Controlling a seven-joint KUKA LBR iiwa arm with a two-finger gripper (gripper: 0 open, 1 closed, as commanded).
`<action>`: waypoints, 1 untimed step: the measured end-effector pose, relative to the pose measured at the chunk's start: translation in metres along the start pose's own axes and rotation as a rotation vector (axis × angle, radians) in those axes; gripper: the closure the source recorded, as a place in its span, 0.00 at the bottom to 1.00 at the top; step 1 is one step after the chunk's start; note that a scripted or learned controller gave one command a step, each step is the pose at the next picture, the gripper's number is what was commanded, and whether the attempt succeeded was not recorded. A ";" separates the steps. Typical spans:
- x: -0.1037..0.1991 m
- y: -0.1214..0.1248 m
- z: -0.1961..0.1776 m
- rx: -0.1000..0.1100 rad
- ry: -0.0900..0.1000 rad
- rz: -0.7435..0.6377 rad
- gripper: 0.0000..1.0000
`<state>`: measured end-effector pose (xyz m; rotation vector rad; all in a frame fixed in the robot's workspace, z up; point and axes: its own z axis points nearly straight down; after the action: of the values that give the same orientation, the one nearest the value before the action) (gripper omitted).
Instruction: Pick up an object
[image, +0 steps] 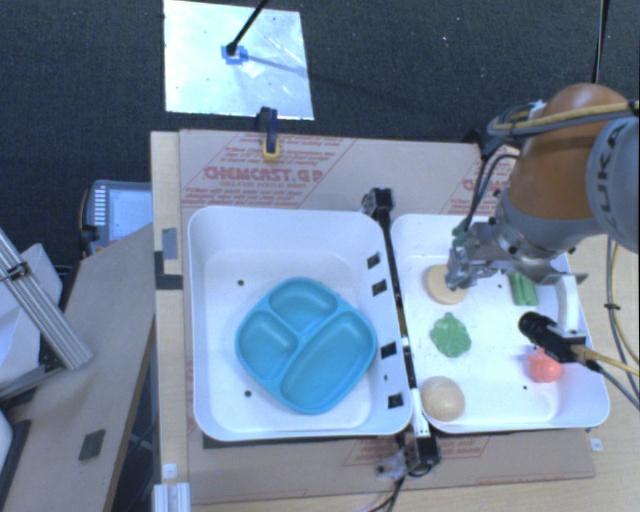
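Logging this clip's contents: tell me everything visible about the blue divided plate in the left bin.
The blue divided plate is a light blue tray with rounded corners that looks like smooth moulded plastic. Raised ridges split it into three compartments: two smaller ones toward the far-left side and one long one along the near-right side. Nothing lies in any of them. It rests flat on the floor of the left bin, turned at a diagonal to the bin's walls and lying toward the near-right part. Only the bin floor touches it.

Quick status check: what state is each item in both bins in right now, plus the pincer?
Blue tray: flat, upright, left bin.
Tan disc: flat, right bin, under the pincer.
Green lump: loose, right bin.
Beige ball: loose, near corner.
Green stick: lying flat.
Orange piece: loose.
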<state>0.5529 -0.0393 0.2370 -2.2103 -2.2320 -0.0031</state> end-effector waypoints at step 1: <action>0.050 0.008 0.011 0.001 0.000 0.000 1.00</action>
<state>0.5600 0.0112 0.2262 -2.2103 -2.2316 -0.0022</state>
